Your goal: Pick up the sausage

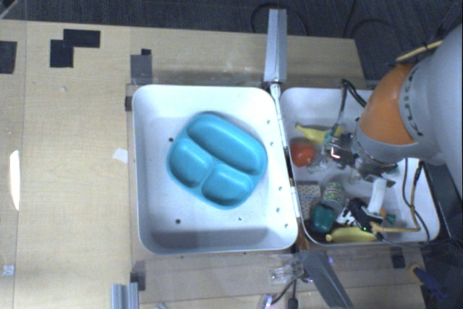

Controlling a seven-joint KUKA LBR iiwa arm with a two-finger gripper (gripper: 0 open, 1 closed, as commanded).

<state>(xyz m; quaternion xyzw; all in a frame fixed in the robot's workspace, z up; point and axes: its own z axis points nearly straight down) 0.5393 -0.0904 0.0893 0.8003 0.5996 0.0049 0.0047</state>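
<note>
My gripper [337, 151] hangs low over the middle of the right bin [431, 208], below the grey arm with the orange band [385, 114]. Just to its left lies a reddish rounded item [302, 153] by the bin's left wall; I cannot tell whether this is the sausage. Nothing that is clearly a sausage stands out among the clutter. The arm hides part of the bin's right side.
The right bin also holds a yellow banana [311, 132] at the back, a small can [333, 193], a green cup [323, 216] and another yellow piece [350, 234] at the front. In the left bin [152, 177] lies a blue divided plate [217, 158].
</note>
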